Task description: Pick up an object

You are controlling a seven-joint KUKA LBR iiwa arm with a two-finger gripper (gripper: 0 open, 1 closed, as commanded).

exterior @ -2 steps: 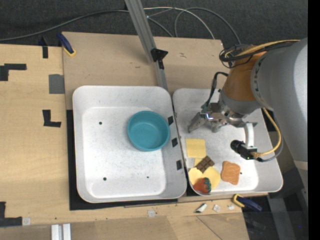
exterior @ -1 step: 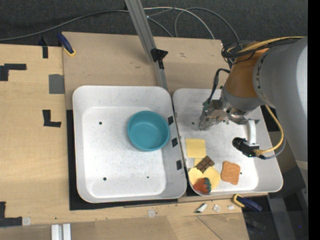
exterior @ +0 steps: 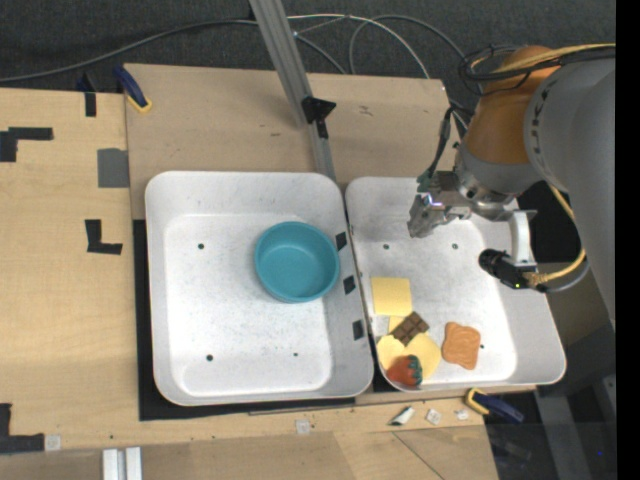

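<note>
- The pick has not happened yet, as far as the view shows: every candidate object lies on a bin floor, and nothing sits between the fingers of the two-finger metal claw [exterior: 428,211].
- The claw hangs over the upper part of the shallow white right-hand bin [exterior: 480,268], above bare floor; whether it is released or clenched I cannot tell, since the tips are small and blurred at this slant.
- The things on offer are grouped below the claw, toward the near end of the same bin and well apart from it: a pale yellow square block [exterior: 391,295], just beneath that a small dark brown bar [exterior: 408,328] lying tilted, and under the bar a round yellow piece [exterior: 420,353] with a red and green rounded item [exterior: 405,370] against its lower left.
- Below and a little to the claw's right lies an orange, biscuit-like flat piece [exterior: 462,345], clear of the others.
- Far to the claw's left, in the shallow white left-hand bin [exterior: 180,298], stands a teal round plastic bowl [exterior: 295,260], upright and alone.
- What is left, by my judgement, is the whole job: choose an object, travel over it, descend, grip and lift.
- The grey arm with its orange band [exterior: 510,118] reaches in from the right, bent over the bin's far corner, wrist pointing down.
</note>
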